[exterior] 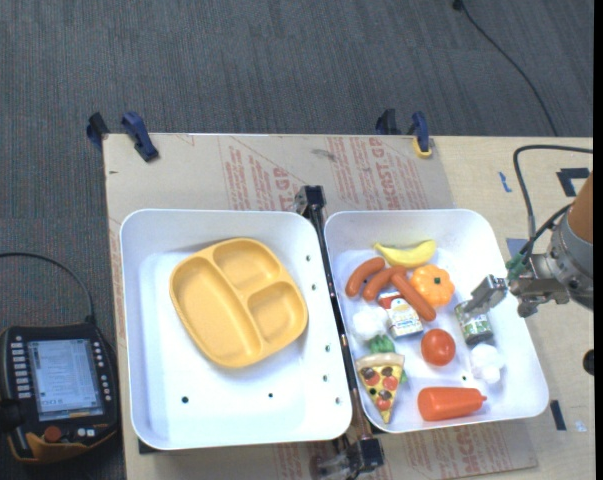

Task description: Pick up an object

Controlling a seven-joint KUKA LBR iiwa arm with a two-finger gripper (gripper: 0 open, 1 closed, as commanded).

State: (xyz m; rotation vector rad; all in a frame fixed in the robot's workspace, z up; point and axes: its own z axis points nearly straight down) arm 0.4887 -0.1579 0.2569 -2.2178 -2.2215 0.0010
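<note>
Stock as I read it from my station, largest first. Surface [281, 168]: board carrying 2 white bins. Left bin [151, 408]: holds 1 yellow divided plate [239, 301] with 3 compartments. Right bin [516, 393]: holds the pick candidates, all small toy foods, which I judge light, rigid and smooth-skinned, so liable to slip from a shallow pinch. Carrot [450, 402], orange, lying flat near the front wall: long, best taken across its middle. Banana [406, 253], yellow, curved, at the back wall. 2 sausages [365, 277], red-brown, side by side. Pizza slice [380, 379], flat wedge, hard to get under. Pumpkin [433, 285], orange and rounded, and tomato [438, 347], red: both likely to roll. Juice carton [404, 317], boxy, flat sides suit a grip. Small dark bottle [475, 326], greenish label, at the bin's right side, directly under the gripper [486, 293]; I judge it the intended item, best pinched across its body. White lump [486, 361] just in front of it. Jaws: slightly parted, nothing between them that I can make out.
</note>
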